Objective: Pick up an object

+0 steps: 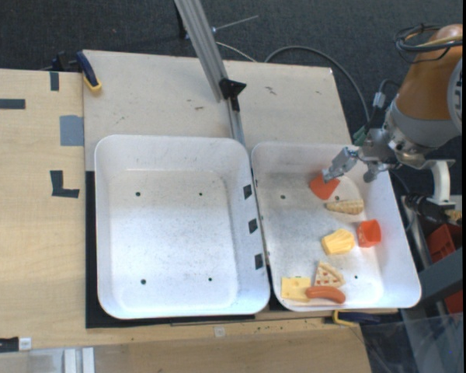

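The right bin (388,208) holds several small toy foods. A red-orange piece (323,186) lies near its upper middle, with a tan bread-like piece (346,206) just below it. An orange-red cube (369,232) and a yellow block (338,243) lie lower down. At the front edge are a flat yellow piece (295,287), a pizza slice (328,274) and a red sausage (325,293). My gripper (352,174) hangs over the bin's upper right, open. Its left fingertip (334,171) is right at the red-orange piece, and nothing sits between the fingers.
The left bin (109,208) stands beside the right one, sharing a raised divider (252,208). A slanted metal bar (206,45) crosses the bench above the bins. Cables trail at the upper right near the arm.
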### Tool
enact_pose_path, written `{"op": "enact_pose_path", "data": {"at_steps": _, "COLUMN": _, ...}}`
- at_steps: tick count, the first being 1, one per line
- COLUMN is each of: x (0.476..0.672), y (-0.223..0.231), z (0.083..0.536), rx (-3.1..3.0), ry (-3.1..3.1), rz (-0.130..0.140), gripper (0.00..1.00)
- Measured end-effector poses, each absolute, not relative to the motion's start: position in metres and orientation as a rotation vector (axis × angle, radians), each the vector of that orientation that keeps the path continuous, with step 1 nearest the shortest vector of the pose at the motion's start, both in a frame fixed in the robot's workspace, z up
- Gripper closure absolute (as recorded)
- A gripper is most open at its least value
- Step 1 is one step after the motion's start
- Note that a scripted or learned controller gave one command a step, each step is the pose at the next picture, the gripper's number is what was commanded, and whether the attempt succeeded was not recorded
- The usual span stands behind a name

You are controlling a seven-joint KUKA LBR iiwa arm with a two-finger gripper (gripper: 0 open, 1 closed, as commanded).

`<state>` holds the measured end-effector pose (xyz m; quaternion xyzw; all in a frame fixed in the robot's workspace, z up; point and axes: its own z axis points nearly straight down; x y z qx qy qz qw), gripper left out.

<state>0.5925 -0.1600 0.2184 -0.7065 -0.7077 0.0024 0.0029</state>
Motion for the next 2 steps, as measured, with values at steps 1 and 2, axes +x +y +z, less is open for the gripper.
{"op": "enact_pose_path", "data": {"at_steps": 1, "x": 0.584, "y": -0.154, "z": 0.170, "rx": -2.216, "ry": -2.220, "rz": 0.007, "gripper": 0.00}}
{"op": "enact_pose_path", "data": {"at_steps": 2, "x": 0.581, "y": -0.156, "z": 0.126, "rx": -2.217, "ry": -2.219, "rz": 0.007, "gripper": 0.00}}
